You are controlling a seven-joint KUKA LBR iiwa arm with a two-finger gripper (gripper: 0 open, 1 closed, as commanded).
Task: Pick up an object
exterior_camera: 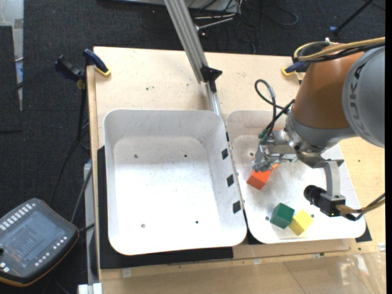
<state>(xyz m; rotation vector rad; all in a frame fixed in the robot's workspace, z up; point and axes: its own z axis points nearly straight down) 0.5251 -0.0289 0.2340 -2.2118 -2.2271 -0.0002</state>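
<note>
An orange block lies tilted in the right bin, near its left wall. My gripper hangs directly over the block's upper edge, touching or nearly touching it, and the wrist hides the contact. A green block and a yellow block sit side by side, touching, near the front of the same bin, below and to the right of the orange block.
The left bin stands next to the right one, sharing a raised divider wall. A black camera unit juts from the wrist over the right bin. A metal pole slants across the back of the bench.
</note>
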